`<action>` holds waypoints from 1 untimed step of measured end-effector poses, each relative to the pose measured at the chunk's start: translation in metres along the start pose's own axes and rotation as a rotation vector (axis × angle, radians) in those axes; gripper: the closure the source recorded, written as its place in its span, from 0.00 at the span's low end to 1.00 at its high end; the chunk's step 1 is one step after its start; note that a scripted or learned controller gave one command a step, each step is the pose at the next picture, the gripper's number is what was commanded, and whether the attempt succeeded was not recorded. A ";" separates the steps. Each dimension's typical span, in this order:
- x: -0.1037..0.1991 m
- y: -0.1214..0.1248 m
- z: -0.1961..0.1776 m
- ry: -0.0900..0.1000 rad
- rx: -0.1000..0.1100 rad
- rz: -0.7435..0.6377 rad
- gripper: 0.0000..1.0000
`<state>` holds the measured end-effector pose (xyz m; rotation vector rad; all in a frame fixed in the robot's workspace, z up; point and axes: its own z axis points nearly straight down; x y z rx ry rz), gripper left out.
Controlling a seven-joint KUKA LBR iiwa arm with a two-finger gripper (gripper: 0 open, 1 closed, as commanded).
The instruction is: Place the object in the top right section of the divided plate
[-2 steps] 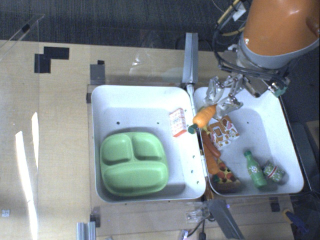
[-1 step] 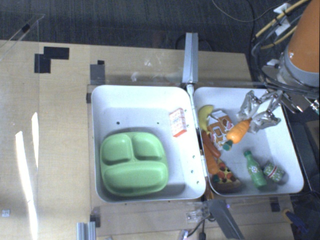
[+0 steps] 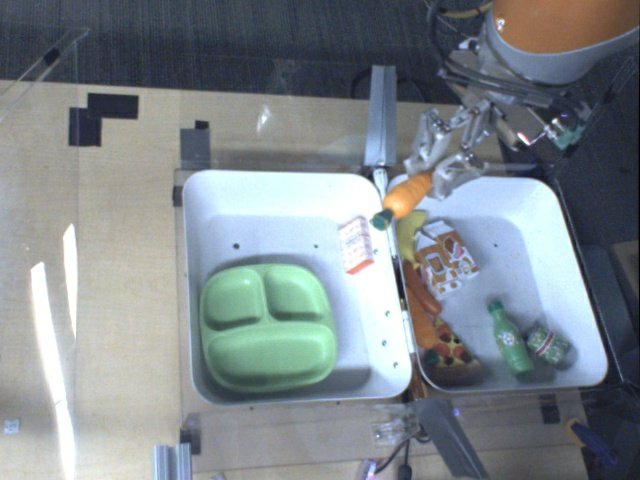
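Hand (image 3: 437, 171) grips carrot (image 3: 405, 197) between its fingers.

Glossy green plastic divided plate (image 3: 268, 328)

Bench top (image 3: 100, 298): pale wood, glare streaks at left, black tape marks (image 3: 100, 113) far left. Floor (image 3: 220, 18): dark ribbed carpet, far side.
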<state>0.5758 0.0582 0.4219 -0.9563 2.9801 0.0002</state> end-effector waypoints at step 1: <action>0.007 0.033 0.223 0.007 -0.004 0.110 1.00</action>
